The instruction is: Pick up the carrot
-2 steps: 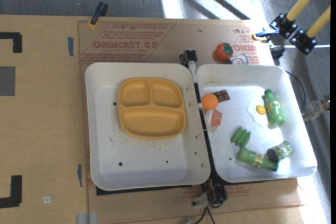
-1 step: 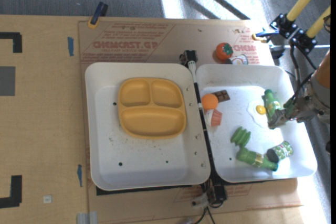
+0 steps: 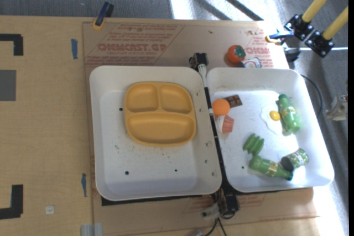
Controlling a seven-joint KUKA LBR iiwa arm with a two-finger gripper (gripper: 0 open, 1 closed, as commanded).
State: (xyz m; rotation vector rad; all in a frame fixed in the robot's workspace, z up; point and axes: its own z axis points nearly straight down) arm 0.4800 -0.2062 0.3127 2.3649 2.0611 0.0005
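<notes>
Orange and stubby, your carrot (image 3: 222, 113) lies at nine o'clock in the right bin (image 3: 318, 135), against the wall shared with the left bin (image 3: 105, 135), its pale end tapering toward six o'clock, a brown block (image 3: 234, 100) just beside it.

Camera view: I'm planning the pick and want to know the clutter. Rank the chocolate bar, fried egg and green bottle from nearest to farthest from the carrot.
1. chocolate bar: just right of the carrot, by the bin's left wall.
2. fried egg: mid-bin, further right.
3. green bottle: beyond the egg, towards the right wall.
</notes>
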